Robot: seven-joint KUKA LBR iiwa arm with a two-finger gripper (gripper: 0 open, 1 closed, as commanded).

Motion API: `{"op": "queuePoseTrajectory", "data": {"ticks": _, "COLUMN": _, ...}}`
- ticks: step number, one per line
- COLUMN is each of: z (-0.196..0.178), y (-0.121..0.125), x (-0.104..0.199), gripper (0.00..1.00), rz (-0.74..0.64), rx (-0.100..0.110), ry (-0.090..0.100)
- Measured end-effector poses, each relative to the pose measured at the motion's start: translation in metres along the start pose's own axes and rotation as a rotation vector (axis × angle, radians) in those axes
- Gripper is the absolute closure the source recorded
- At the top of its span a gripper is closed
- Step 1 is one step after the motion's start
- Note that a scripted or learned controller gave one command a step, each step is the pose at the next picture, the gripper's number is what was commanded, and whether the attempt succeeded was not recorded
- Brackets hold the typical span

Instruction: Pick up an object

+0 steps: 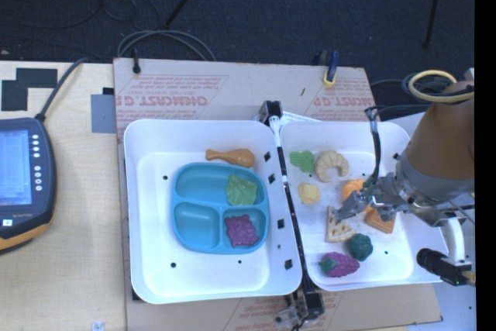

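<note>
Gripper (358, 203) low in right bin (403, 137), centre-right of frame, over pizza slice (336, 224) and orange piece (380, 222); fingers' state can't be told. Croissant (333, 163), grapes (339, 264) nearby. Blue tray (194, 209) in left bin (147, 198).

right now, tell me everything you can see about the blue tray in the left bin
The blue tray is a glossy, plastic-looking plate with rounded corners, split into three compartments. It lies flat near the middle of the left bin, slightly skewed to the bin's walls. A leafy green toy sits in its upper right compartment and a purple grape-like cluster in the lower right. An orange drumstick lies just above its rim; contact is unclear.
</note>
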State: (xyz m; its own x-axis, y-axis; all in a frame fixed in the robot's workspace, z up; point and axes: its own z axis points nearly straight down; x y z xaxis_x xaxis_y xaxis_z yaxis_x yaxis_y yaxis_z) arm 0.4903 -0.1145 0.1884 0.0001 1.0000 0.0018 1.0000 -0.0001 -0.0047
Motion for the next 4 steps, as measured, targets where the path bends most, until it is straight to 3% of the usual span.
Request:
{"op": "queuePoseTrajectory", "data": {"ticks": 1, "z": 0.085, "y": 0.029, "x": -0.038, "gripper": 0.0, "rz": 0.001, "rx": -0.015, "ry": -0.004}}
{"op": "queuePoseTrajectory", "data": {"ticks": 2, "z": 0.1, "y": 0.107, "x": -0.009, "gripper": 0.0, "rz": -0.005, "rx": -0.01, "ry": -0.002}}
{"op": "queuePoseTrajectory", "data": {"ticks": 3, "z": 0.087, "y": 0.012, "x": 0.01, "gripper": 0.0, "rz": 0.001, "rx": 0.006, "ry": 0.002}}
{"op": "queuePoseTrajectory", "data": {"ticks": 4, "z": 0.078, "y": 0.016, "x": 0.007, "gripper": 1.0, "rz": 0.005, "rx": 0.003, "ry": 0.001}}
